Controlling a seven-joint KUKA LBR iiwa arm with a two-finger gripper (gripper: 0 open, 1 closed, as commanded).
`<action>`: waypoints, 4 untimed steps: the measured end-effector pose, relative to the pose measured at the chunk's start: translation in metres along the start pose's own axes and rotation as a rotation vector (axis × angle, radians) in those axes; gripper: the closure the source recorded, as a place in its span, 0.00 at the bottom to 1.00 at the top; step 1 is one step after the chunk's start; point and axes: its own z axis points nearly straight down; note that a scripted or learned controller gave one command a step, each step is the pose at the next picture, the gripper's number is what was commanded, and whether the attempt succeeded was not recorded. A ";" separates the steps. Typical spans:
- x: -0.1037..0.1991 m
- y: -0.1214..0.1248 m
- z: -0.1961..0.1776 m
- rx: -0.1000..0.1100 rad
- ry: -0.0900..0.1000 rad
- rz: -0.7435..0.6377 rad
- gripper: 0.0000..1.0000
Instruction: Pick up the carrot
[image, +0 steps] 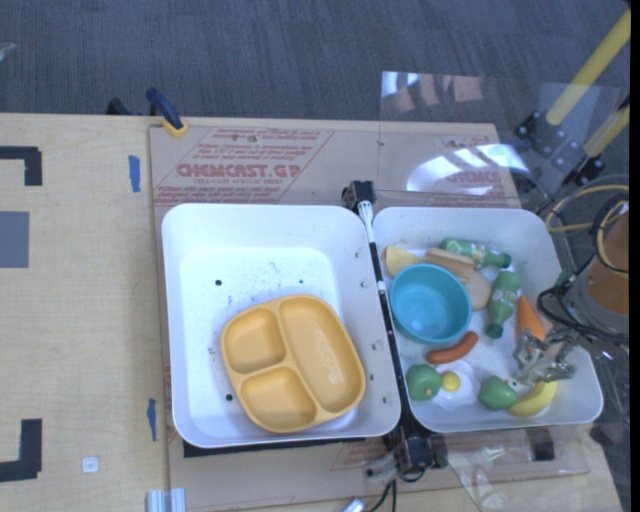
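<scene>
A: Where is the carrot (529, 320)?

B: It lies in the right bin (580, 405), near that bin's right wall, slanted, just right of a green bottle (501, 303).

A: And the gripper (540, 362)?

B: It hangs low over the same bin, just below the carrot and above a banana (534, 400). I cannot tell how wide it stands.

A: What else?

B: A blue bowl (430, 303) sits left of the bottle. The left bin (200, 240) holds a yellow divided plate (291, 362).

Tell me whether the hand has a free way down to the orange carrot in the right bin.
Probably yes: the hand hovers beside the orange carrot, nothing lying on top of it.
</scene>
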 end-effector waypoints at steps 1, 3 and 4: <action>-0.010 -0.010 0.001 -0.003 0.003 -0.288 1.00; -0.086 -0.077 0.003 -0.004 0.001 -0.515 1.00; -0.124 -0.118 -0.010 -0.008 -0.001 -0.913 1.00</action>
